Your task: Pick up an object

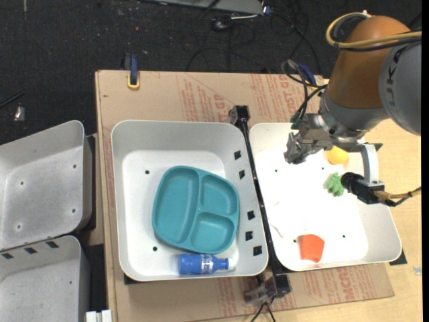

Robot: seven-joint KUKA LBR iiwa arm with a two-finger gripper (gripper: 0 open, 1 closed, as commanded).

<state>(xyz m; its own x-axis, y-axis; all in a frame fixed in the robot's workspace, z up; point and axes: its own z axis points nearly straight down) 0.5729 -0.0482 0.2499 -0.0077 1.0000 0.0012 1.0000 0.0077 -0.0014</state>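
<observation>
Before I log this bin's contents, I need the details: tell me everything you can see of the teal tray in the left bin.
The teal tray is a shallow divided plate with rounded corners, looking like smooth matte plastic. Raised ridges split it into three compartments: one large on the left, two smaller on the right. It lies flat and face up, turned slightly askew, on the floor of the left bin, roughly centred. The blue bottle lies along its lower edge, touching or nearly so.
</observation>
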